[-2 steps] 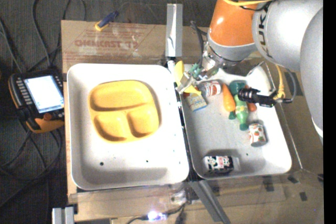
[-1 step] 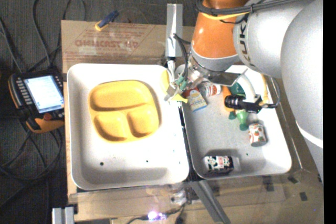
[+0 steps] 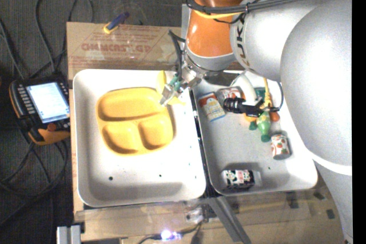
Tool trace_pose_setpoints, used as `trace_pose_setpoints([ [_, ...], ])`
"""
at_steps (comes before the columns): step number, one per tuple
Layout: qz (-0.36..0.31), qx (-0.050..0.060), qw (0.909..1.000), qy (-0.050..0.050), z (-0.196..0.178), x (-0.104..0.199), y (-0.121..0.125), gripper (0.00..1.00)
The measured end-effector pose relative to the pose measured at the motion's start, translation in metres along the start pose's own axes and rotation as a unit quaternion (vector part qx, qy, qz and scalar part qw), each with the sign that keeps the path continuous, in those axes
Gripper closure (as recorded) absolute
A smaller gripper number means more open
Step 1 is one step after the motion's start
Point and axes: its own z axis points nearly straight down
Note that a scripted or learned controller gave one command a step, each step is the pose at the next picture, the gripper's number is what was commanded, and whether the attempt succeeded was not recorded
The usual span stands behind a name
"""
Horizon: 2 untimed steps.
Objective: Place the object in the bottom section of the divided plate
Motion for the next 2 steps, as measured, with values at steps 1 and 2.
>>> trace_pose_setpoints([
  [1,-0.015,0.0,0.9999,0.0,-0.004,0.027,0.03,1.0],
  [2,-0.1,0.0,0.995,-0.002,-0.067,0.013,0.023,1.0],
])
